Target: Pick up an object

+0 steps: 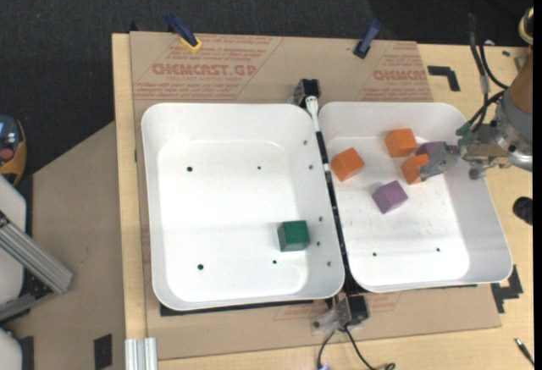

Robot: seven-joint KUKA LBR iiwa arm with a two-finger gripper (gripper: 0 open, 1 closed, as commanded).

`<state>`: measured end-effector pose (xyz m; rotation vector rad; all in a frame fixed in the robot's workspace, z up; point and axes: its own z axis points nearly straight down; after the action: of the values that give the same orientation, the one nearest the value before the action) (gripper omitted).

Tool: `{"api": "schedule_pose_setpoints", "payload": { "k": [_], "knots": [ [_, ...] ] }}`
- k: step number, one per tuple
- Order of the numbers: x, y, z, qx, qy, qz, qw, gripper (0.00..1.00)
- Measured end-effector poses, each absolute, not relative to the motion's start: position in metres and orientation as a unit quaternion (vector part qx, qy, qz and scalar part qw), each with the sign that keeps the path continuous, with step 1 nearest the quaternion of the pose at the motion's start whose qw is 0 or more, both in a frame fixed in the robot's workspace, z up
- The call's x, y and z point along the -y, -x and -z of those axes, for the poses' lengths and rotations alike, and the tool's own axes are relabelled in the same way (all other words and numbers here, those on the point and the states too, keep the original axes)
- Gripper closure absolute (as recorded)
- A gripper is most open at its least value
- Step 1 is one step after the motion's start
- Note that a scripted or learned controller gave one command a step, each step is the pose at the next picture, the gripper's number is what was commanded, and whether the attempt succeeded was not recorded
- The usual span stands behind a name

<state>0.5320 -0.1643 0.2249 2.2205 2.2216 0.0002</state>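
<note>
Grey two-finger gripper [429,163] was low in the right white bin [483,224], fingers apparently clamped on a small orange block [414,168]; lift seemingly not yet done.

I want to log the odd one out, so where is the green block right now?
The green block sits in the left bin, near its lower right corner, apart from the orange and purple blocks in the right bin.
</note>
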Motion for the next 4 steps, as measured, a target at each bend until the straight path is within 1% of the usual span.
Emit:
{"api": "schedule_pose_setpoints", "payload": {
  "k": [1, 2, 3, 4],
  "knots": [
    [0.087, -0.567, -0.106, -0.710, -0.704, 0.0012, -0.005, 0.00],
    [0.107, -0.592, -0.083, -0.707, -0.707, 0.0003, 0.001, 0.00],
    [0.096, -0.633, -0.084, -0.708, -0.706, 0.0015, -0.001, 0.00],
    [0.100, -0.655, -0.079, -0.709, -0.705, 0.0202, -0.023, 0.00]
  ]
}}
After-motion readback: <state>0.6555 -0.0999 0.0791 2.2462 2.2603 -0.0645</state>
